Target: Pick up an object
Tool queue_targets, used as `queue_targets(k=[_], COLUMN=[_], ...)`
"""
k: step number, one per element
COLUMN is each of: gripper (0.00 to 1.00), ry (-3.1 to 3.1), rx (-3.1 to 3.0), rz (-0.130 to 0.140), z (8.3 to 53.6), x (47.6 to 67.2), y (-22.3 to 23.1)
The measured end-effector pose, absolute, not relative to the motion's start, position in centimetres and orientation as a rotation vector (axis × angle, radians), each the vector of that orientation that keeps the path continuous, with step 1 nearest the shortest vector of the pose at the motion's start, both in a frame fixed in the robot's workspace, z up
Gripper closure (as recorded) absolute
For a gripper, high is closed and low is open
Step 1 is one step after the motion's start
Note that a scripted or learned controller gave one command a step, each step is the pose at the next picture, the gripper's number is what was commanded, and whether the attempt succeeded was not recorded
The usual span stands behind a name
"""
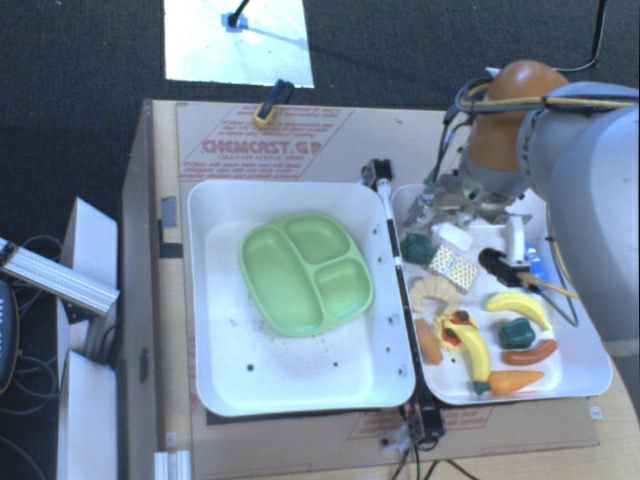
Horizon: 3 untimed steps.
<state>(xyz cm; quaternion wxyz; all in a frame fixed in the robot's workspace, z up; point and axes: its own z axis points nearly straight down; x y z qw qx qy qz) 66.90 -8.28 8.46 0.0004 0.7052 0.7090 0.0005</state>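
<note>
Toys (480, 318) crowded beneath gripper (432, 208), right bin (590, 368)

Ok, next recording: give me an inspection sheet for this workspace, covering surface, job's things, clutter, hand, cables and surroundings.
Surface: two white bins side by side on a cardboard-covered bench; left bin, right bin.
Job's things: right bin holds two toy bananas, a carrot, a red sausage-like piece, a dark green item, a checkered block and other small pieces.
Clutter: green divided tray in the left bin; yellow-and-black tool on the cardboard.
Hand: hand low over the right bin's far corner; grip unclear.
Cables: black cable at upper right; wires at the bench's near edge.
Surroundings: dark floor, pale sheet beyond the bench.
</note>
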Motion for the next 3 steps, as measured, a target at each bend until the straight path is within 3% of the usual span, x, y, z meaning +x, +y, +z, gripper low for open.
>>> queue_targets(k=[1,3], gripper=[0.00,0.00], ry=[2.221,2.226], rx=[2.217,2.215], rz=[0.003,0.002], z=[8.5,8.5], x=[66.9,66.9], y=[-10.7,-8.3])
